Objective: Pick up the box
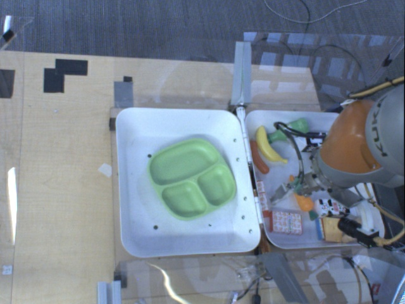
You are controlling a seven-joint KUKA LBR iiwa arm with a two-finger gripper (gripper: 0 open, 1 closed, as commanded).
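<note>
Lying near bin's front, box [286, 222], jaws [297, 185] behind

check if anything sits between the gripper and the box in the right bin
Nothing visible does. The box lies flat against the right bin's near wall, its top uncovered. The gripper hangs just above and to the right of it in the picture. An orange piece lies beside that path, off the box's right corner, not on it.

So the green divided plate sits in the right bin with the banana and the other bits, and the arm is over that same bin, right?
Not quite. The camera view shows the green divided plate alone in the left bin. The banana and the other small items lie in the right bin, and the arm is indeed over that one.
</note>
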